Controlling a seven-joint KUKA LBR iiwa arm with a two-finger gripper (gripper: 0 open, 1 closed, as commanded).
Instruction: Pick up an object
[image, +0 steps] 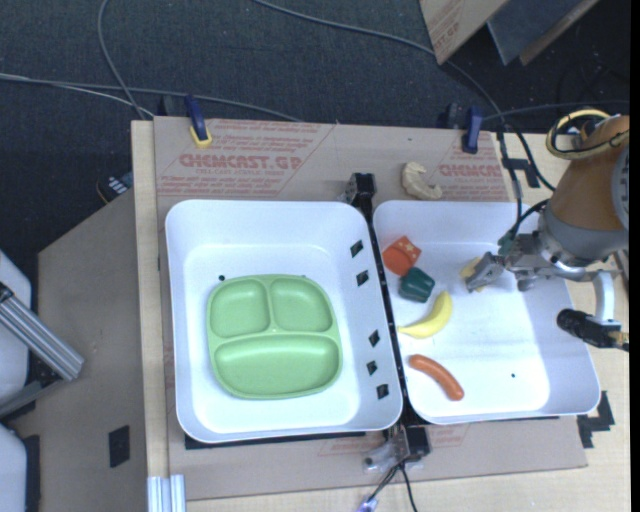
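You see the tabletop (250, 160) carrying two white bins. The left bin (190, 240) holds a green divided plate (273, 335). The right bin (520, 370) at centre-right holds a yellow banana (430, 318), a red sausage (437, 375), an orange block (400, 254) and a green block (417, 287). The claw (487, 272) hovers at that bin's upper right, fingers spread, pinching nothing.
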